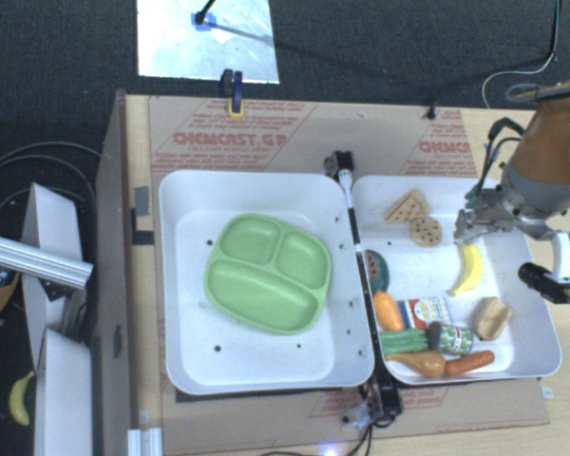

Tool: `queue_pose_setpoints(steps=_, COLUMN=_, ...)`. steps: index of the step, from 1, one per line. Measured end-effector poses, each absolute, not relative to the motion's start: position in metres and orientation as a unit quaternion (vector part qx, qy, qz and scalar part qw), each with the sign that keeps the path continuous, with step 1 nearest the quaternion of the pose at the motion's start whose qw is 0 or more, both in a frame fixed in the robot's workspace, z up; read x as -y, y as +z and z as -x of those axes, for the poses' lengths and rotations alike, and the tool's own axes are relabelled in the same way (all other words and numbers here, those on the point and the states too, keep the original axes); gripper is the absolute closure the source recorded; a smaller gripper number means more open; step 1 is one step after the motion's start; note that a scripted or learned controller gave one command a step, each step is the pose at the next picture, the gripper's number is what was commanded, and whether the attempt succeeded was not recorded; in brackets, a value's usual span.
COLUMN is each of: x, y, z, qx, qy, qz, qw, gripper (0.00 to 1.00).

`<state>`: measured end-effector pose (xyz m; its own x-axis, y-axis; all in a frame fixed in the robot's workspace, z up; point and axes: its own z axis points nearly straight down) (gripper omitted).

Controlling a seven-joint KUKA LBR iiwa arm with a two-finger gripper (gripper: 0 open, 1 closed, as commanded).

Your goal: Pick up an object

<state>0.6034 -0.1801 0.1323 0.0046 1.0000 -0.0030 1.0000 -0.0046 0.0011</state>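
Seemingly the target, the banana (pixel 469 268) lay in the right bin (pixel 551 350) just under the tool (pixel 473 224), which hung at its upper end as if lining up a grasp, its grip state impossible to tell.

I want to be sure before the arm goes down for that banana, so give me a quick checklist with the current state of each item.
1. Pincer above the right bin: ok, it sits near the bin's far right side.
2. Pincer lined up with the banana: ok, the banana's upper end lies right under it.
3. Nothing held yet: cannot tell, the finger state is unclear.
4. Banana free of neighbours: ok, the round cookie and the bread roll lie apart from it.
5. Left bin for a later drop: ok, it holds a green divided plate.
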Motion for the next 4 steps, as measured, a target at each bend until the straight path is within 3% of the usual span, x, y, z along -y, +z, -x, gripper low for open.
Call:
queue_pose_setpoints(steps=1, x=0.176, y=0.131, z=-0.606, qx=-0.708, qy=0.0006, qz=-0.707, qw=0.001, gripper=0.00)
queue_pose_setpoints(steps=2, x=0.193, y=0.082, z=-0.580, qx=-0.707, qy=-0.0009, qz=-0.708, qw=-0.001, gripper=0.00)
queue_pose_setpoints(steps=3, x=0.192, y=0.096, z=-0.583, qx=-0.708, qy=0.0013, qz=-0.707, qw=0.002, gripper=1.00)
queue_pose_setpoints(steps=4, x=0.143, y=0.193, z=-0.545, qx=-0.709, qy=0.0021, qz=-0.705, qw=0.002, gripper=1.00)
